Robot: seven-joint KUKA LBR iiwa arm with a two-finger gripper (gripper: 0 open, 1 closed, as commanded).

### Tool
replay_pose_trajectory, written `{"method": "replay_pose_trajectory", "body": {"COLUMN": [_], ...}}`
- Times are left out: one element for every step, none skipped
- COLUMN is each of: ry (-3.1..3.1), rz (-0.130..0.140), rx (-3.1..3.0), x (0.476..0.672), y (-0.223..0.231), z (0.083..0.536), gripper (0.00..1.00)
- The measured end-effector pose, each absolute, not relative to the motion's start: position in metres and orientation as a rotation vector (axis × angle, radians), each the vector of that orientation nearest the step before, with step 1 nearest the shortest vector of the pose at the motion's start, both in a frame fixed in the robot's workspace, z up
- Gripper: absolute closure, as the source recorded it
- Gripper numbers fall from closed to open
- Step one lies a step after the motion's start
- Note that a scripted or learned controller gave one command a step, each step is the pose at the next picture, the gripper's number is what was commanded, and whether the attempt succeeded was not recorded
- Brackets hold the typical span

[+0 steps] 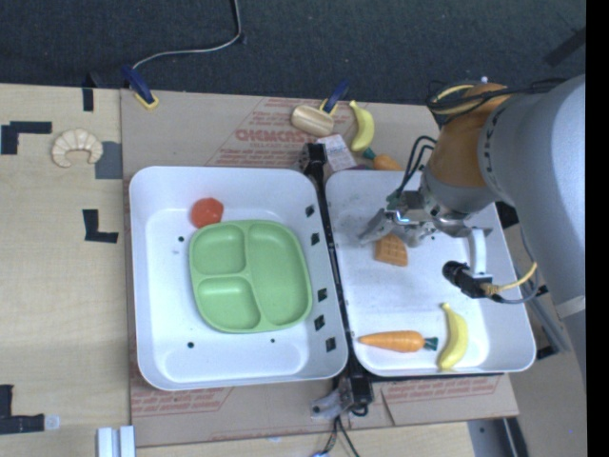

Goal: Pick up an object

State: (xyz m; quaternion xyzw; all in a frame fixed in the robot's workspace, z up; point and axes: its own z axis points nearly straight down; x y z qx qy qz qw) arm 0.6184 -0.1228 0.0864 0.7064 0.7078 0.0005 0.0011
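The pincer overlaps the waffle piece, hiding its top edge and any grip.

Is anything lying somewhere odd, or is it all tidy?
Mostly tidy, but a few toy foods lie outside the bins: a croissant far left on the bench, and a bread roll and banana behind the bins.

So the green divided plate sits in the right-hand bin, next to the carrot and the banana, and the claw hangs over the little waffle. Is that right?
Not quite. The camera view shows the green divided plate in the left-hand bin, beside a red tomato-like piece. The carrot and the banana do lie in the right-hand bin, and the claw does hang over the little waffle.
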Motion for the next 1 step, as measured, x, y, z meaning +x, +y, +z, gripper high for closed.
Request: {"method": "replay_pose_trajectory", "body": {"ry": [2.22], "rz": [0.002], "rx": [2.215], "x": [0.619], "y": [-0.1234], "z": [0.0968], "gripper": [1.0]}}
